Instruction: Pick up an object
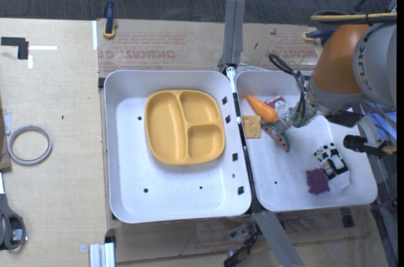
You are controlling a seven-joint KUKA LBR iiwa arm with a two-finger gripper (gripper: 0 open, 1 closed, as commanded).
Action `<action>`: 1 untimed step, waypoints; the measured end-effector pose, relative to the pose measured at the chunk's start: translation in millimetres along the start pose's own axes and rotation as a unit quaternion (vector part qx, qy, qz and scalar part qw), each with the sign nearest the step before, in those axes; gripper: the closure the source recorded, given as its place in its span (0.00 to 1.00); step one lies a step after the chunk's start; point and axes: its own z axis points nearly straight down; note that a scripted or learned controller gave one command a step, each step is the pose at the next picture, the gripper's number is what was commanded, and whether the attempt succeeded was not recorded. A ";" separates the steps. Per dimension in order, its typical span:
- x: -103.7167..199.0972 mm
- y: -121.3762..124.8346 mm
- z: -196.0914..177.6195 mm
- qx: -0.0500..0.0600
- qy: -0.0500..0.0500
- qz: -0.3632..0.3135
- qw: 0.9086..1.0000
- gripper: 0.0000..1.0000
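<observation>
The claw (282,131) sits low in the right bin (353,196), among the carrot (261,109), cracker (252,127) and a crumpled packet (276,105) (I cannot tell its grip). Nothing looks lifted yet, so the pick seems undone; all 3 lie in the bin.

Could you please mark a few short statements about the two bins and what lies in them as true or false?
1. The yellow divided plate lies in the left bin. True.
2. The carrot lies on the plate. False: it lies in the right bin.
3. A purple object lies in the right bin. True.
4. The plate has five compartments. False: it has three.
5. A grey ring lies on the bench left of the bins. True.
</observation>
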 end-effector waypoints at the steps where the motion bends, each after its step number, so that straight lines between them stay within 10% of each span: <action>1: 6.7 78.7 -86.0 0.004 0.003 0.167 0.986 1.00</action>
